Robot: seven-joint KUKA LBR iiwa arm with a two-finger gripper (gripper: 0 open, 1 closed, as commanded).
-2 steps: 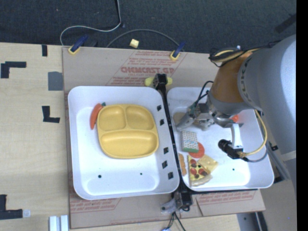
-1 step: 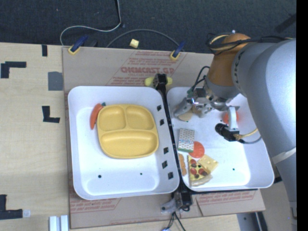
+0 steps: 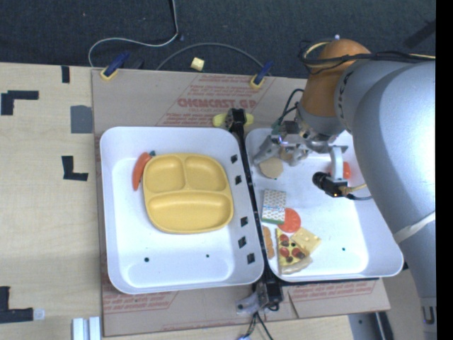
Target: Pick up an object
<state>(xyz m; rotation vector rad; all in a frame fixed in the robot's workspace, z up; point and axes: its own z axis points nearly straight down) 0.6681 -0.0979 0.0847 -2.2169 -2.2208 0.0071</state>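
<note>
Arm reaching in from three o'clock, wrist bent down

The grey arm (image 3: 396, 133) is filling the three o'clock side of the view, its thick link slanting toward eleven o'clock. The orange band (image 3: 327, 76) is sitting at one o'clock, just above the wrist. Below it the gripper (image 3: 282, 147) is pointing down toward nine o'clock, near the middle of the view.

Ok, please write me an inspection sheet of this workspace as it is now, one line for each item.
Surface: left bin and right bin on brown board.
Job's things: round beige piece, patterned block, red disc, pizza slice in right bin.
Clutter: yellow divided tray and orange carrot in left bin.
Grippers: gripper low over the beige piece; fingers unclear.
Cables: white cable behind.
Surroundings: dark floor.
</note>
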